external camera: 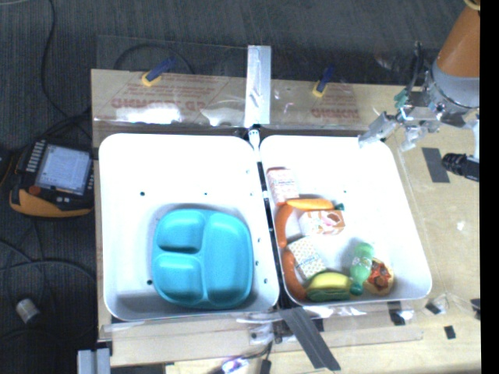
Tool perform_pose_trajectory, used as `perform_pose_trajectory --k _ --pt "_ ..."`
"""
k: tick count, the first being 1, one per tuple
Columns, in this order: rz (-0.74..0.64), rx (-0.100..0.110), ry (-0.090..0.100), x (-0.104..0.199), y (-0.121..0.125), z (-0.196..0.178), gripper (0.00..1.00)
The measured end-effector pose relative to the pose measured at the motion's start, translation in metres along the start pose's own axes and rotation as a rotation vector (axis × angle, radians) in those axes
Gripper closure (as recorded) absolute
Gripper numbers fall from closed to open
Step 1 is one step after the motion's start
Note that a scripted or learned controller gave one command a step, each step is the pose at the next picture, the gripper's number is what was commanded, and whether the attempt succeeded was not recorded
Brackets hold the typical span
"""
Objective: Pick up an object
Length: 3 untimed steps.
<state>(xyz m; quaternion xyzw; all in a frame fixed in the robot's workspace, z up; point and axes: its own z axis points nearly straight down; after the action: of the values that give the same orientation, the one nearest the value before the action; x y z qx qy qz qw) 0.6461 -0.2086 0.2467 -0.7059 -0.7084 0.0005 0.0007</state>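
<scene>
Gripper [394,127] hangs above the right bin's [405,201] far corner; whether open or closed cannot be told. Objects crowd that bin's near-left half. Advice: descend on the green bottle [361,262], an outlying piece, avoiding neighbours.

The arm [461,45] shows a broad orange band above a pale grey wrist section; below that sits a cluster of silvery metal brackets and dark fittings, with a small teal-green part and thin dark cables at its nine o'clock side.
</scene>
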Motion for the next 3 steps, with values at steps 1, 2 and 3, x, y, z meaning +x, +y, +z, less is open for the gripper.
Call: perform_pose_trajectory --k 1,2,3 --pt "-0.124 -0.001 -0.006 0.003 0.022 -0.117 0.00" --pt "-0.157 0.001 -0.002 0.073 0.023 -0.025 0.00" --pt "0.145 0.002 -0.001 0.123 0.023 -0.018 0.00"
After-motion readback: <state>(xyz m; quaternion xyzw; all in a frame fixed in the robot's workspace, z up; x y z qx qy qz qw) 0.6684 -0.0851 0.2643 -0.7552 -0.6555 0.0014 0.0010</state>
